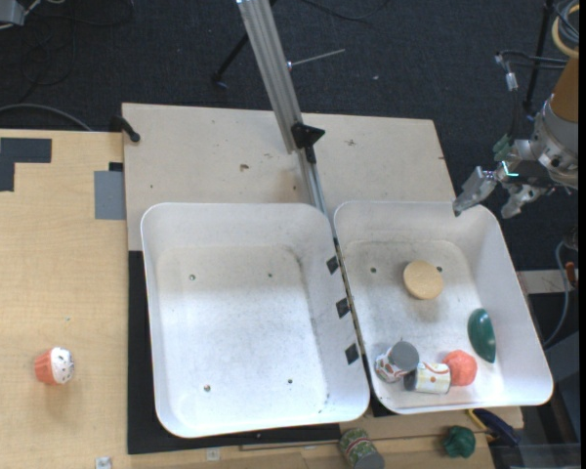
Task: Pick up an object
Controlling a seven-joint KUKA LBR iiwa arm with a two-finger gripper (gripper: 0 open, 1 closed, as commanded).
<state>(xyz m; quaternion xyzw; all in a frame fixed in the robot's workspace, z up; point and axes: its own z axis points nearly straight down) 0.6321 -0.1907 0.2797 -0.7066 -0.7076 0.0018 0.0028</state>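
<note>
My gripper hangs at the right edge of the view, above the far right corner of the right bin, its two fingers spread apart with nothing between them. In the right bin lie a tan round disc, a dark green oval piece, an orange-red ball, a small white cup on its side and a grey round object. These things lie well below and left of the gripper.
The left bin sits beside the right one, with black clips along the shared rim. A metal rail slants across the board behind the bins. An orange-and-white toy lies on the wooden bench at left; two green items sit below the right bin.
</note>
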